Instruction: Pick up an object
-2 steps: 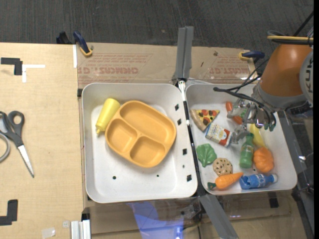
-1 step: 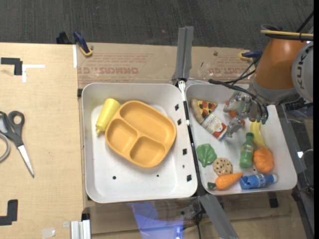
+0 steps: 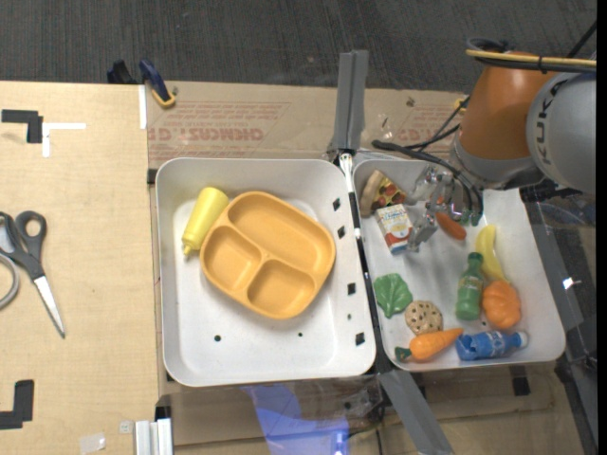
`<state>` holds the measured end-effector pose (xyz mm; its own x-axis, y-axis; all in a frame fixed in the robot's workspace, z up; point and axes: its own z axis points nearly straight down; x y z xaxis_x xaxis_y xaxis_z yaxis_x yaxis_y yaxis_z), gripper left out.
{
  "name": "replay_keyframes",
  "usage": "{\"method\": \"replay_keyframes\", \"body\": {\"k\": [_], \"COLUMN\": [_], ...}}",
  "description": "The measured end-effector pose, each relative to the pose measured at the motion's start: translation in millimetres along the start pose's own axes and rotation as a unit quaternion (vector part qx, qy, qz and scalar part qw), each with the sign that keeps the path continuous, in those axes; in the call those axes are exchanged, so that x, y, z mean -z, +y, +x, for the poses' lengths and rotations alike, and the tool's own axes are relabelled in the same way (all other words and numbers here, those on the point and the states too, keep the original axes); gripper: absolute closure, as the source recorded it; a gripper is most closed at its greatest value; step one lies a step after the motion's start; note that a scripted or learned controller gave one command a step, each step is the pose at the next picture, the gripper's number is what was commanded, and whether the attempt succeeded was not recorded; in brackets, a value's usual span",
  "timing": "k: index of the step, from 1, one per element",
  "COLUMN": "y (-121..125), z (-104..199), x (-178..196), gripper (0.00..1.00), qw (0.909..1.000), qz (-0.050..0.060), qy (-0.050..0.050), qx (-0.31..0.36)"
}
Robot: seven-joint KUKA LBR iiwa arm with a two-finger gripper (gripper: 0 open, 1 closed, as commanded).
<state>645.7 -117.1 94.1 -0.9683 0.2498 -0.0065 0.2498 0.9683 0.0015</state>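
Note:
My gripper (image 3: 434, 214) hangs low over the back of the right bin (image 3: 541, 282), below the arm's orange band (image 3: 501, 112). It sits just right of a small white carton (image 3: 395, 227) and just left of a red item (image 3: 452, 226); I cannot see anything held in it. Around it lie a pizza-slice toy (image 3: 382, 192), a banana (image 3: 487, 251), a green bottle (image 3: 469, 287), an orange fruit (image 3: 501, 303), a green leaf (image 3: 392, 292), a cookie (image 3: 423, 316), a carrot (image 3: 432, 342) and a blue bottle (image 3: 490, 344).
The left bin (image 3: 190, 339) holds an orange divided plate (image 3: 267, 252) and a yellow bottle (image 3: 202, 218). A grey divider bar (image 3: 349, 102) runs between the bins at the back. Scissors (image 3: 33, 263) lie on the wooden bench at far left.

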Motion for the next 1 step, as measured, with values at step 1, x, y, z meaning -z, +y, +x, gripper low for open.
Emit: {"method": "replay_keyframes", "body": {"k": [1], "y": [-58.0], "z": [60.7], "x": [-1.0], "gripper": [0.0], "qw": [1.0], "qz": [0.001], "qy": [0.002], "qx": [-0.001]}}
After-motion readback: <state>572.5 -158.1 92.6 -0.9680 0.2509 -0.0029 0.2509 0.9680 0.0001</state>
